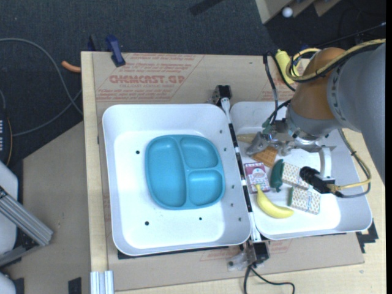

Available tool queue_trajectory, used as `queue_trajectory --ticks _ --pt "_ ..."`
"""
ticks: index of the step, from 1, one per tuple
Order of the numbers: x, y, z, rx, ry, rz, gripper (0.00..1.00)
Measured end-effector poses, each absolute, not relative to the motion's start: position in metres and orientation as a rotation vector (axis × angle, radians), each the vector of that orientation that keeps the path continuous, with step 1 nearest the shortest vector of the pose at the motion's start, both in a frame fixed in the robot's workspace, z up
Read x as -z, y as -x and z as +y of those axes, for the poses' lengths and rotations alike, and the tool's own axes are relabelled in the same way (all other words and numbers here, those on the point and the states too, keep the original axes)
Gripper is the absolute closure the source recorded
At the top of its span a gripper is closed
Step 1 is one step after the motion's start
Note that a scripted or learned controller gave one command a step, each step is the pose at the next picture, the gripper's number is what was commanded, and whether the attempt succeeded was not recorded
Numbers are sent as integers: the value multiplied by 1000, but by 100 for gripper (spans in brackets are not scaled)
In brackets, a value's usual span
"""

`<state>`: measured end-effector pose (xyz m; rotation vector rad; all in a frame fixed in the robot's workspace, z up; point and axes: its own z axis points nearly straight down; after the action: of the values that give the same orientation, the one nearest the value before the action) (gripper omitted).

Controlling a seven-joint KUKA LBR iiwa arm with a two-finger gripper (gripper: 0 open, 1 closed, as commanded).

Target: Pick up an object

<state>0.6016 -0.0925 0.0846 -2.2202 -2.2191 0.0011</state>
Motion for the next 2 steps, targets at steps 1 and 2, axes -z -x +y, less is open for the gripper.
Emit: queue_trajectory --ticks 1,2 --pt "-84 -606 -93 1 2221 -2222 0" --pt "-85 -601 -94 -1 2221 -2220 0"
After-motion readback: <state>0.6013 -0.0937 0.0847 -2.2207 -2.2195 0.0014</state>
